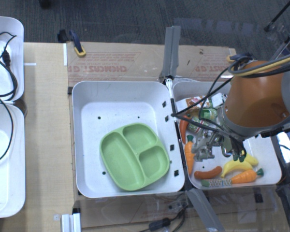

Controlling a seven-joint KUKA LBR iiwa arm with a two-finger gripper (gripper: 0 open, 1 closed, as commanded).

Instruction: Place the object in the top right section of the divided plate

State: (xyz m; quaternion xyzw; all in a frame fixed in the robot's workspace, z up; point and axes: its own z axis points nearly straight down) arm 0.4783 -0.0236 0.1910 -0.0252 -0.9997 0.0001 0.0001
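Note:
A green divided plate (134,156) lies in the left bin (87,129), with one long section on the left and two smaller sections on the right. All its sections hold nothing. My gripper (204,149) reaches down into the right bin (273,170) among toy foods, under the orange band of the arm (258,98). Around it lie an orange carrot (188,156), a red sausage (208,172), a yellow banana (238,165) and another carrot (244,177). Cables and the wrist hide much of the gripper.
More toy items, one green (208,113), sit at the back of the right bin under the cables. A grey divider post (171,52) stands between the bins at the back. White tubs (5,129) stand at the far left.

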